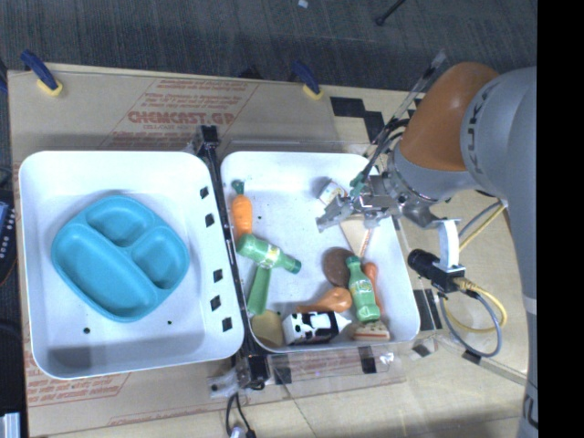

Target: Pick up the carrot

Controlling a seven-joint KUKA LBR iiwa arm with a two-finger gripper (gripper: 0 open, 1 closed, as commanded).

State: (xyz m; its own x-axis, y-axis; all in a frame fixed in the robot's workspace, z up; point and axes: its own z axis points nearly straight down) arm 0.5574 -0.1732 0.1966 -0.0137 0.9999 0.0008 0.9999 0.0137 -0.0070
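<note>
carrot (241,213) by right bin's (301,161) left wall | jaws (334,204) spread wide, nothing held

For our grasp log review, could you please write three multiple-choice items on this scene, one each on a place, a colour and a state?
1. Where does the carrot lie?
A. In the right bin, by its left wall
B. On the blue tray
C. On the cardboard outside both bins

2. What colour is the tray in the left bin?
A. Red
B. Blue
C. Yellow

3. What is the state of the carrot?
A. Lifted above the bin
B. Inside the tray
C. Lying in the bin, apart from the gripper

Answers: 1 A, it lies against the right bin's left wall; 2 B, the tray is plainly blue; 3 C, the gripper hovers further right of it.
</note>
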